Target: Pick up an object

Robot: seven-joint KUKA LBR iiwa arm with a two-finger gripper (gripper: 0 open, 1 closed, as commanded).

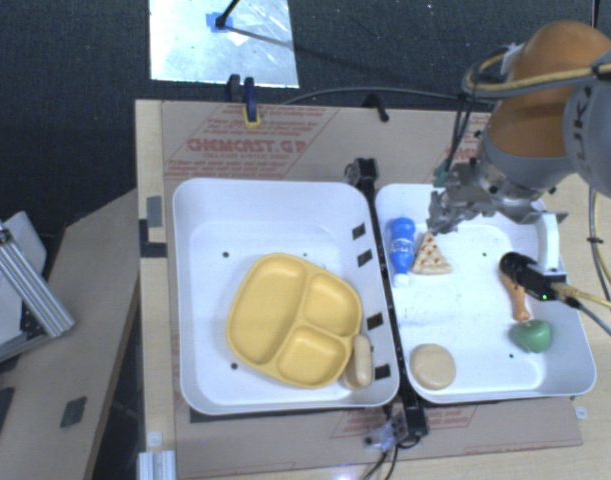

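Above the pizza slice (432, 257) in the right bin (575, 368), fingers (440, 218) hover, opening unclear

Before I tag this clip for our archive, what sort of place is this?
Most likely a robotics lab grasping bench, not a kitchen: two white bins clamped side by side on a board, toy food such as a pizza slice and a yellow divided tray, and the arm's claw above them.

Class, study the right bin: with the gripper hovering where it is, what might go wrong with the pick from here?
1. The gripper hangs above the pizza slice toy, which lies flat and thin; the fingers may slide off it.
2. The blue bottle lies right beside the slice, so it could be nudged or caught instead.
3. Both sit near the right bin's left wall, leaving little room to close.
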